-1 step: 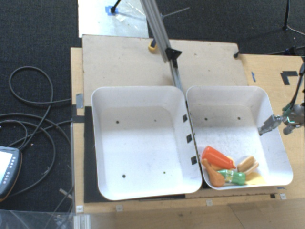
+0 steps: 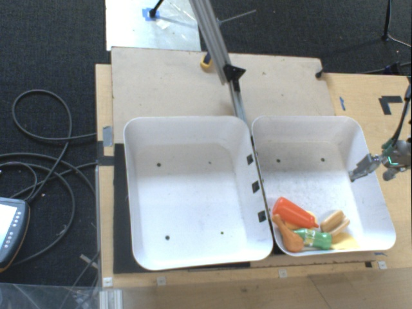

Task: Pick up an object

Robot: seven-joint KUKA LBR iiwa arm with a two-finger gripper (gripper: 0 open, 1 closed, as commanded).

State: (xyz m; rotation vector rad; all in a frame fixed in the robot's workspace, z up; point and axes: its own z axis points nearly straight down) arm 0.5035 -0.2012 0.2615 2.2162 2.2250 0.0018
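Several toy foods lie bunched in the near corner of the right bin [image 2: 309,140]: a red-orange piece [image 2: 295,212], an orange drumstick shape [image 2: 288,234], a green item [image 2: 315,239] and a tan bun [image 2: 335,221]. My gripper [image 2: 362,168] pokes in from the right, hanging over that bin's right wall. It sits up and to the right of the food pile, well apart from it, and nothing shows in its grasp.
The left bin [image 2: 187,192] stands beside the right one, sharing a middle wall with black tabs. A slanted metal pole [image 2: 212,31] crosses the back of the bench. Cables and a pendant [image 2: 9,227] lie on the floor at left.
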